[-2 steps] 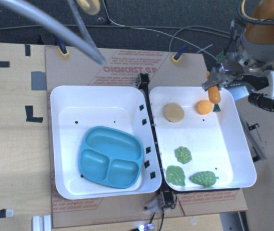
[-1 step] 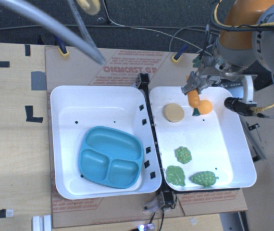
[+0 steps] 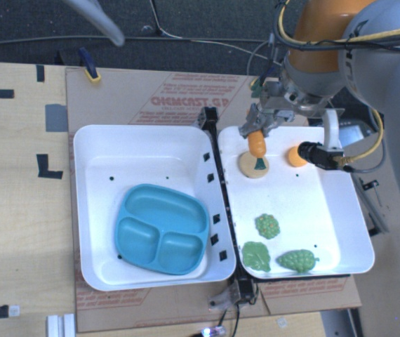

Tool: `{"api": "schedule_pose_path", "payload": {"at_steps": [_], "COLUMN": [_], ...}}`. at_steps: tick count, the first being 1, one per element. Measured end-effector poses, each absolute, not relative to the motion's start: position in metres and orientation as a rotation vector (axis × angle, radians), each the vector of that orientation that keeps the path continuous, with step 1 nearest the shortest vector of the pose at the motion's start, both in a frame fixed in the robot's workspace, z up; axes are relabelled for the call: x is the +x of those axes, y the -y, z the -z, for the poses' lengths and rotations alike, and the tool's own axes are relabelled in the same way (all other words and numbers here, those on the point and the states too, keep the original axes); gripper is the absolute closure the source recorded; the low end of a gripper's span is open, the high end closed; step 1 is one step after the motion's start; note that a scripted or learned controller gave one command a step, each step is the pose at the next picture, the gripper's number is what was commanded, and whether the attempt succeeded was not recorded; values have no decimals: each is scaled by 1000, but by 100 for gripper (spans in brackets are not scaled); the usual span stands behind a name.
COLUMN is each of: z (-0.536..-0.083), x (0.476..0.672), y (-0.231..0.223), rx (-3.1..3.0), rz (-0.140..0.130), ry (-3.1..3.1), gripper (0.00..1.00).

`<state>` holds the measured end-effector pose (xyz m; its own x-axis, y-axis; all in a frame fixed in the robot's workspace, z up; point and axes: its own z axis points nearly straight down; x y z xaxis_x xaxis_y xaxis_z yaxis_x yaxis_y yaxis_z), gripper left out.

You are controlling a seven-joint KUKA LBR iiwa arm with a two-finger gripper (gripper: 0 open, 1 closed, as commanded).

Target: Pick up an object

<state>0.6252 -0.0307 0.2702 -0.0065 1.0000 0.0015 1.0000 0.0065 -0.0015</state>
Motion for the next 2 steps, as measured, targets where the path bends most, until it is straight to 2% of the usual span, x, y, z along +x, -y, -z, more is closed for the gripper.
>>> {"api": "schedule_pose_path", "payload": {"at_steps": [2], "z": [-239], "x": [625], "y": [-64], "rx": [-2214], "rz": [-4], "ry": [2225], "gripper": [100]}}
